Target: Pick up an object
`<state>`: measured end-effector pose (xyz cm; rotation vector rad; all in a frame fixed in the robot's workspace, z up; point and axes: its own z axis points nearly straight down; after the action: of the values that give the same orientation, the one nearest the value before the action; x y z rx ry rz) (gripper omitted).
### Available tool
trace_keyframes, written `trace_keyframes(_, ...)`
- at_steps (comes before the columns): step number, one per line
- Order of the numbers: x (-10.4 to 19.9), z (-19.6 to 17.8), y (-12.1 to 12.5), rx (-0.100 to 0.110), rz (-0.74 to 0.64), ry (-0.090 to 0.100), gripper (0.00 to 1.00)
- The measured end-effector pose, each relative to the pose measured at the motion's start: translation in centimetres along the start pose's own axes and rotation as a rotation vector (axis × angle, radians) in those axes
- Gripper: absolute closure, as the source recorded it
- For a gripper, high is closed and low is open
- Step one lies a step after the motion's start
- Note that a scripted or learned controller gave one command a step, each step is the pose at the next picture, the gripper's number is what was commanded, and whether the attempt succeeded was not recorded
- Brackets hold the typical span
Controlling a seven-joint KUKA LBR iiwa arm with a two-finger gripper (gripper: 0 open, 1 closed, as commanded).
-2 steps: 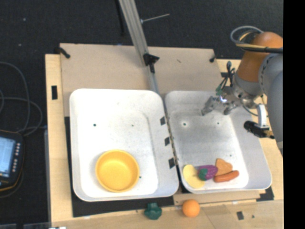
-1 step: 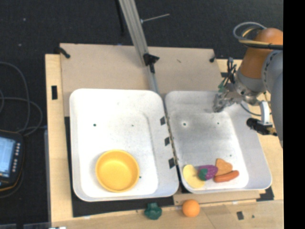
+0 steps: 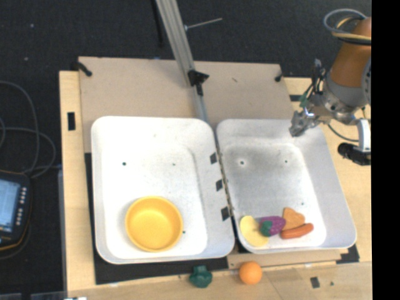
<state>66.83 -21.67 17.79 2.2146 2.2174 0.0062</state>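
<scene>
Overhead, the grey arm with its orange band reaches in from the right, and its end effector hangs over the far right corner of the right-hand shallow white bin. Whether it is released or clenched cannot be told; it is small and dark against the bin's rim, and nothing is seen grasped in it.

The things to be picked lie well apart from it, bunched in the near corner of that same bin: a pale yellow flat rounded piece, touching a small purple and green lump, with a light orange wedge-shaped piece just behind and a long orange-red carrot-like piece lying across the front of them.

The left-hand shallow white bin sits side by side with the right one, their inner rims touching. A round yellow plastic bowl stands upright in its near part.

Both bins rest on a tan wooden desk. On the desk's near edge, outside the bins, a small orange ball lies just beside a dark green small object. A grey metal rail slants down from the top to the gap between the bins. At the far left edge a black handheld screen unit with cables sits off the desk.
</scene>
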Motion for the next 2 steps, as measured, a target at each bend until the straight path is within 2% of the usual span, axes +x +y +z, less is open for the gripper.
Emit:
trace_keyframes(1, -0.2, -5.0, 0.2, 0.001, -0.003, 0.0, 1.0)
trace_keyframes(2, 5.2, -5.1, -1.7, 0.006, -0.002, 0.002, 1.0)
